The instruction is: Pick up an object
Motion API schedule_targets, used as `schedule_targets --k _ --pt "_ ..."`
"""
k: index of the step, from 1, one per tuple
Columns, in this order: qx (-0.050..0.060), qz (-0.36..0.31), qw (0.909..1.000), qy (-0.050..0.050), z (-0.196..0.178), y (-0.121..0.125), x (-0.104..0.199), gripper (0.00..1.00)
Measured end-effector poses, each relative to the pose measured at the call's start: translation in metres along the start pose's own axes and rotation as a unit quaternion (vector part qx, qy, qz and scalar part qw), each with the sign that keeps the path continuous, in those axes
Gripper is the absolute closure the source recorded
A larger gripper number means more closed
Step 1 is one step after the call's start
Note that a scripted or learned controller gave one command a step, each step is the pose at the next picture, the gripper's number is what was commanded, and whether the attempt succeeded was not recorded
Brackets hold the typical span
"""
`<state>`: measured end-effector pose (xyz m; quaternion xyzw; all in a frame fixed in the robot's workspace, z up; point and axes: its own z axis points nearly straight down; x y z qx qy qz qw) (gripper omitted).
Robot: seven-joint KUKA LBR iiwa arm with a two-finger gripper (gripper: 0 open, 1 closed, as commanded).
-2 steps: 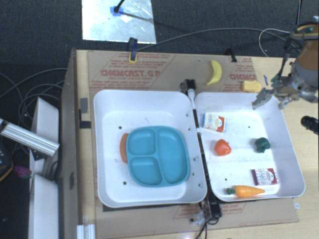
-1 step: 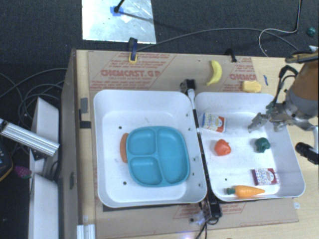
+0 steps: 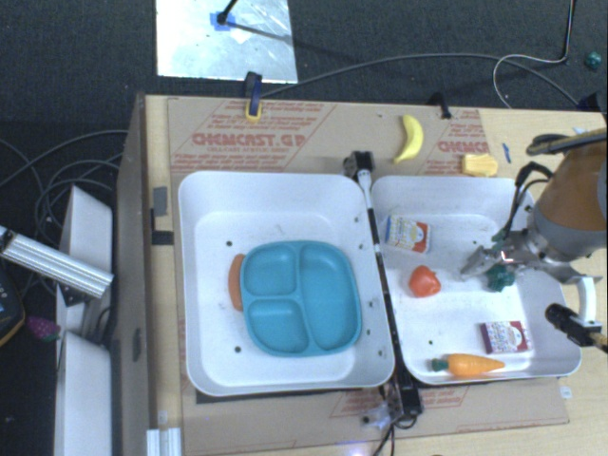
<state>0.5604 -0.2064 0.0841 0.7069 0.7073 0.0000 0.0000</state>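
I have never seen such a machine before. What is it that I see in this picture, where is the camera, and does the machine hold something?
One camera looks down at a slant on a bench with two shallow white bins. The grey and orange shape at the right is a robot arm; its gripper is low in the right bin.

The left bin holds a blue divided plate, with an orange thing at its left edge. The right bin holds a small carton, a red pepper-like toy, a carrot and a small red packet. A banana and a yellow block lie on the bench behind the bins.

Something green sits at the gripper's tip, but I cannot tell if it is held.
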Motion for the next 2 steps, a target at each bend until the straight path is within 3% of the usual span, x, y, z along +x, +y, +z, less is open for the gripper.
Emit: schedule_targets --k 1,2 --pt "-0.001 0.000 1.0000 0.000 -0.011 0.001 0.000 1.00" --pt "-0.003 -0.002 1.0000 0.000 -0.137 0.030 0.056 1.00"
